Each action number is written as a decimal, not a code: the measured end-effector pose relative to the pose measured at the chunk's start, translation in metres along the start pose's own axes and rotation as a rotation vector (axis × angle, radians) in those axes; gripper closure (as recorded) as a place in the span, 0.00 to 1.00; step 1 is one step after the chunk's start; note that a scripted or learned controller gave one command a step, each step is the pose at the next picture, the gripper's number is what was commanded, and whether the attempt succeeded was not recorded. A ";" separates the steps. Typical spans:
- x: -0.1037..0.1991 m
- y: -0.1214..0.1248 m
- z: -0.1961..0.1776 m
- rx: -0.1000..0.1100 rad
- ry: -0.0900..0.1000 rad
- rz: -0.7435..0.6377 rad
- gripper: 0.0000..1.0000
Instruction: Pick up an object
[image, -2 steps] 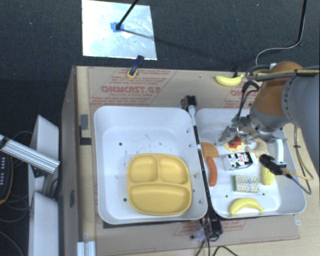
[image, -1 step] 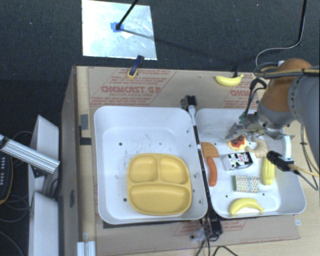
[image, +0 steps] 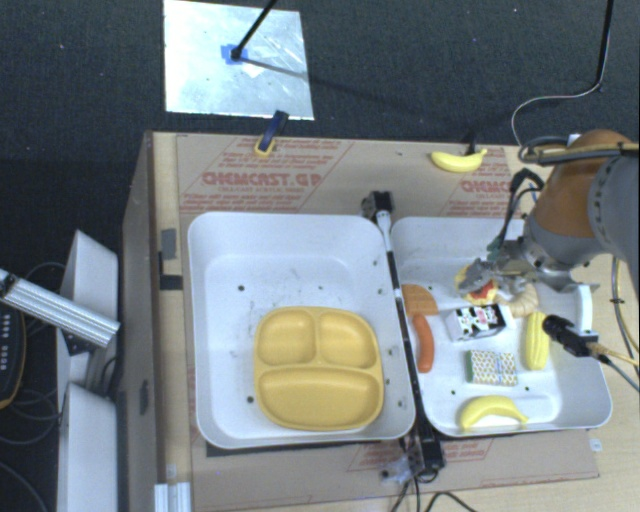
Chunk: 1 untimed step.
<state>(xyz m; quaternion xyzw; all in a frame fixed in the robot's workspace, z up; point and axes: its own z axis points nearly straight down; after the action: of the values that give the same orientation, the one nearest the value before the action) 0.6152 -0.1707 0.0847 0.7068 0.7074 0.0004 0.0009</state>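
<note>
My gripper (image: 487, 276) hangs low over the upper middle of the right bin (image: 440, 238), reaching in from the right. Directly beneath it lies a small red and yellow object (image: 483, 292), partly hidden by the gripper. A tan piece (image: 522, 297) lies just to its right. Below them rests a black and white box (image: 477, 320). Nearby are a patterned box (image: 493, 367), a yellow banana (image: 492, 410), a yellow corn-like piece (image: 535, 341), an orange sausage (image: 424, 342) and an orange bun-like piece (image: 419, 298). Nothing is visibly held.
The left bin (image: 230, 250) holds a yellow divided plate (image: 320, 367). Another banana (image: 457, 158) lies on the bench behind the right bin. The divider between the bins (image: 395, 290) runs just left of the sausage.
</note>
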 end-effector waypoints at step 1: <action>-0.018 -0.040 -0.002 -0.003 0.021 -0.013 0.00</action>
<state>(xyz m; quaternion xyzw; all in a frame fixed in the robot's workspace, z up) 0.5748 -0.1884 0.0868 0.7020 0.7121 0.0088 -0.0054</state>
